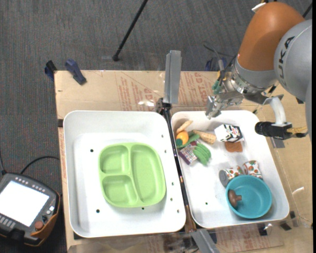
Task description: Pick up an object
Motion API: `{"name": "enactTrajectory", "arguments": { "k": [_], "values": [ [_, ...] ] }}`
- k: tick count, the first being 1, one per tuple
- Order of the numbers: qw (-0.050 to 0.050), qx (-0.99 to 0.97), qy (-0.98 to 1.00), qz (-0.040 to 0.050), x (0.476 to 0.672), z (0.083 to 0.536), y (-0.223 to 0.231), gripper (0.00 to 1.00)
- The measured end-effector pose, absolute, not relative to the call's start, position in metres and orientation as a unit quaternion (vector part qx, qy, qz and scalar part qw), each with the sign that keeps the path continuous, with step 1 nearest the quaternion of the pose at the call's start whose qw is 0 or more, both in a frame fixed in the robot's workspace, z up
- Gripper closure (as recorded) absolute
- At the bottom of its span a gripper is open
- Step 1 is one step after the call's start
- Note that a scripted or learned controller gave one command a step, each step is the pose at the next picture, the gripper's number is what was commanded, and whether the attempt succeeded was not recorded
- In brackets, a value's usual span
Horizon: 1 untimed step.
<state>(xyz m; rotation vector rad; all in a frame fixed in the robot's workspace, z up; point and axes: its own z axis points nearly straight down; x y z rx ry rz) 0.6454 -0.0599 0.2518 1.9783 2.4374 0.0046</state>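
Red printed lettering runs across the brown cardboard sheet (142, 91) covering the bench, but it reads reversed and too faint to make out. On the arm's grey link (300, 46), dark letters run up the side; they look like part of the maker's name, cut off by the frame.

The jaws (215, 109) hang over the far rim of the right white bin (282, 194), above its back edge; whether they are released or clenched I cannot tell, and nothing shows between them.

Just beneath and to the right lies a small black-and-white carton (229, 133), its print unreadable. Beside it, a cluster at the bin's left wall: a yellow-orange toy fruit (182, 137), a green ridged toy (202, 153), a purple packet (188, 154). Nearer the camera sits a teal bowl (250, 196) with a small brown piece inside, a red-and-white patterned cup (243, 170) touching its rim.

The left white bin (81, 136) carries a light green divided plastic tray (131, 174). A grey handheld pendant (21, 207) rests on the floor at lower left.
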Motion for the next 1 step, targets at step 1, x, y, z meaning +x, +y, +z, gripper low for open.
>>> {"name": "enactTrajectory", "arguments": {
  "k": [1],
  "values": [
    [-0.002, 0.523, 0.852, -0.0015, 0.6171, 0.1973, -0.1701, 1.0]
  ]
}}
